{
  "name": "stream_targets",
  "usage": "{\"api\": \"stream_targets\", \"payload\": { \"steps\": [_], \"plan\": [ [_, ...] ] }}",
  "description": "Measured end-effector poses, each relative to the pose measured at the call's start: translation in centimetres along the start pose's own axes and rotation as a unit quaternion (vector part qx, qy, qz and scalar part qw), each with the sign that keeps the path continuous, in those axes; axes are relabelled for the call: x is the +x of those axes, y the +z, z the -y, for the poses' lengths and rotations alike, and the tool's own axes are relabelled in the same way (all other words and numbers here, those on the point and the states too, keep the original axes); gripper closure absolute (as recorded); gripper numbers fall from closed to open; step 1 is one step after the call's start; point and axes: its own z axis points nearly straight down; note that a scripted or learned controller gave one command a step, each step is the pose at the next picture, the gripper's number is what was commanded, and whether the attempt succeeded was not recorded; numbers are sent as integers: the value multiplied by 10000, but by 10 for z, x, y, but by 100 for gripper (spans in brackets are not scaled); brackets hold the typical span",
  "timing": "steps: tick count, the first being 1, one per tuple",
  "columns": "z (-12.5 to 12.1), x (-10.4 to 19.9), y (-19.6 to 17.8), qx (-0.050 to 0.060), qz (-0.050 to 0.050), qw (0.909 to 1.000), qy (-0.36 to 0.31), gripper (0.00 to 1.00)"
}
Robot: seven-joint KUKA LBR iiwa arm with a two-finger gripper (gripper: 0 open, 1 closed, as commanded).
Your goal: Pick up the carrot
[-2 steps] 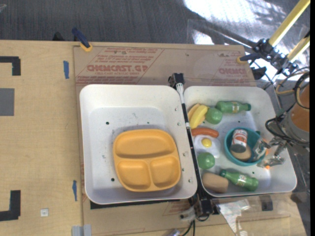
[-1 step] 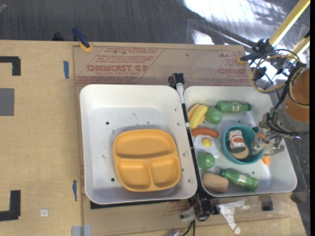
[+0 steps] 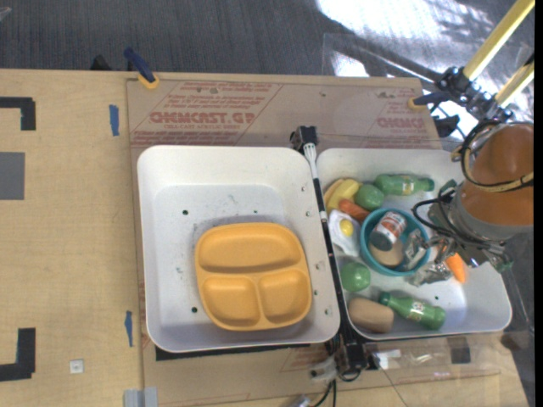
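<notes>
The carrot [image 3: 458, 267] is a small orange piece low in the right bin [image 3: 488, 308], near its right wall. Only a short end of it shows, just right of the gripper [image 3: 431, 259]. The gripper hangs low over the bin, between the teal bowl [image 3: 377, 248] and the carrot, under the grey wrist and orange band [image 3: 502, 166]. The metal parts touch or nearly touch the carrot, but I cannot make out a hold on it.
A can [image 3: 390, 227] lies in the teal bowl. Around it lie a banana [image 3: 338, 192], green vegetables [image 3: 370, 197], a green bottle [image 3: 414, 310], a lime [image 3: 356, 276] and a brown potato [image 3: 371, 314]. The left bin [image 3: 161, 227] holds a yellow divided plate [image 3: 253, 274].
</notes>
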Motion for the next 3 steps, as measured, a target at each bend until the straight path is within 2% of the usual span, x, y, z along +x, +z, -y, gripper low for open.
{"api": "stream_targets", "payload": {
  "steps": [1,2,3],
  "plan": [
    [61,-5,2,-9,20,9936,-1133,100],
    [46,48,0,37,43,9380,-3467,100],
    [-6,27,-3,95,61,8759,-4824,100]
  ]
}}
